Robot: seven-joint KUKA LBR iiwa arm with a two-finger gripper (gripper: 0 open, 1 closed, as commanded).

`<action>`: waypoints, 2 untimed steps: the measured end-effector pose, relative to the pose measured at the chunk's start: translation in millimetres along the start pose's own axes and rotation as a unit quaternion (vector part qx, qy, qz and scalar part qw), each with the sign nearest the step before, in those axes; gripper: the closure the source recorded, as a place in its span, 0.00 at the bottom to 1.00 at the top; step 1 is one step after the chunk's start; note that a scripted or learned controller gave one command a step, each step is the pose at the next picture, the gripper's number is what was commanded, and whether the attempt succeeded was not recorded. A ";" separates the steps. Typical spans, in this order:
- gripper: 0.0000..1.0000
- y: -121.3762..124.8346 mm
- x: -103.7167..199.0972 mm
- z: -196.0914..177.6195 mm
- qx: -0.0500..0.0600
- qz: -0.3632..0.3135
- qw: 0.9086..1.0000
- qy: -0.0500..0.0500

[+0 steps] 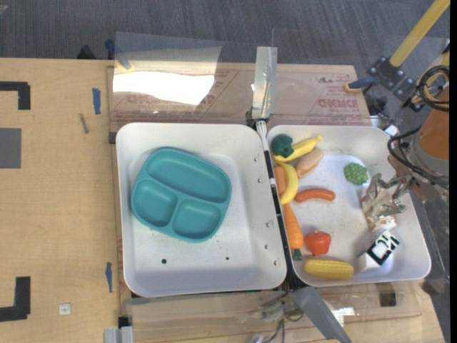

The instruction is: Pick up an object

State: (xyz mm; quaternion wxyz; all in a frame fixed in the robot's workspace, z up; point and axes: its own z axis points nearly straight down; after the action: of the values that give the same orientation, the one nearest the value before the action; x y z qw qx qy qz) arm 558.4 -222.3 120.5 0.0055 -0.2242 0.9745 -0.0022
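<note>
Since the end effector (382, 204) hangs with state indeterminate, I rate the sausage (314, 195) light, rigid (likely slippery): grasp mid-length.

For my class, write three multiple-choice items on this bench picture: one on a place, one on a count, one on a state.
1. Where does the teal plastic divided plate lie?
A. in the left white bin
B. in the right white bin
C. on the wooden bench

2. How many compartments does that plate have?
A. two
B. three
C. five

3. How does the red toy tomato stand to the end effector?
A. clamped in it
B. lying apart from it on the bin floor
C. hanging from it

Key: 1 A, since the plate sits inside the left white bin, beside the divider. 2 B, one wide section and two smaller ones show. 3 B, the tomato rests in the right white bin near the yellow toy corn cob, with bare floor between it and the end effector.
</note>
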 end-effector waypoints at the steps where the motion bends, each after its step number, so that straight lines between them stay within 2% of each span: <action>1: 1.00 0.3 -15.8 9.4 0.001 -0.073 0.997 -0.006; 2: 1.00 -5.9 -34.8 9.8 0.002 -0.154 0.988 -0.009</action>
State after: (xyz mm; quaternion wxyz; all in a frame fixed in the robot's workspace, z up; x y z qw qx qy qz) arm 592.4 -212.4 111.1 0.0141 -0.3712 0.9284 -0.0025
